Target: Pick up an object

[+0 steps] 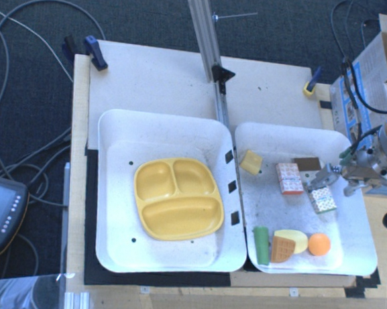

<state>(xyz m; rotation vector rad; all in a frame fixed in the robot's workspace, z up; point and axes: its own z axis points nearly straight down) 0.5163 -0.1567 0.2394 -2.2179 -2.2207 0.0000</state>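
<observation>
Your gripper (pixel 331 177) hovers at three o'clock over the checkered block (pixel 322 199); finger spread unclear. Next, descend and pinch it.

A: So what's found in the right white bin (pixel 368 248)?

B: A pale yellow foam cube (pixel 251 162) is parked upper left, a red-and-white patterned box (pixel 290 178) mid-bin, a grey speckled block (pixel 322 199) beside it. Along the front: green cylinder (pixel 260 244), waffle-textured piece (pixel 282 248), orange ball (pixel 319 244).
</observation>
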